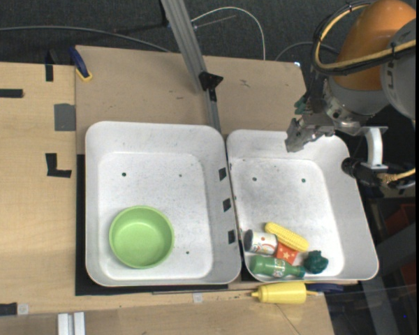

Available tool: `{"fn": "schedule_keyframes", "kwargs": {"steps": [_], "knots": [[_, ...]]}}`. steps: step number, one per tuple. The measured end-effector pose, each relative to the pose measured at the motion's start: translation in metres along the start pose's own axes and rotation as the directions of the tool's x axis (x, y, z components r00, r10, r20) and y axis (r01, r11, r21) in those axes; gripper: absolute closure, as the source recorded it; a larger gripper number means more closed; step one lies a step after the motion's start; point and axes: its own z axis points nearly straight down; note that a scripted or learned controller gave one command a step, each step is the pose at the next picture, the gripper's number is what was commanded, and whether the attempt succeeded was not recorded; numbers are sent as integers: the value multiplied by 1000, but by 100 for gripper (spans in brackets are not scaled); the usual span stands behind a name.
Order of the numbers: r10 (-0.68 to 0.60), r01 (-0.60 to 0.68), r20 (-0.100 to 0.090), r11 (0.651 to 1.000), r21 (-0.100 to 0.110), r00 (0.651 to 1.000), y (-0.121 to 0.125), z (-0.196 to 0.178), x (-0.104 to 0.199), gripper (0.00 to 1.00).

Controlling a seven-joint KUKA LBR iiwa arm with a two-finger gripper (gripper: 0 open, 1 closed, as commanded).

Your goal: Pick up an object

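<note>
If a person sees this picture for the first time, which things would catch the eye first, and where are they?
Probably the round bright green plastic bowl, alone in the near part of the left white bin. Next, the pile of small colourful toys crowded into the right white bin's near corner. The grey two-finger gripper hangs over that bin's far edge.

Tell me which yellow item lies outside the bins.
The yellow bottle, lying on its side on the bench just below the right bin's front rim. The yellow corn-like toy lies inside that bin.
</note>
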Motion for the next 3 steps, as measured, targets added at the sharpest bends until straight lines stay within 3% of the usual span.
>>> {"fn": "schedule_keyframes", "kwargs": {"steps": [3], "knots": [[-4, 4, -1, 1000, 4, 1000, 42, 35, 161, 100]]}}
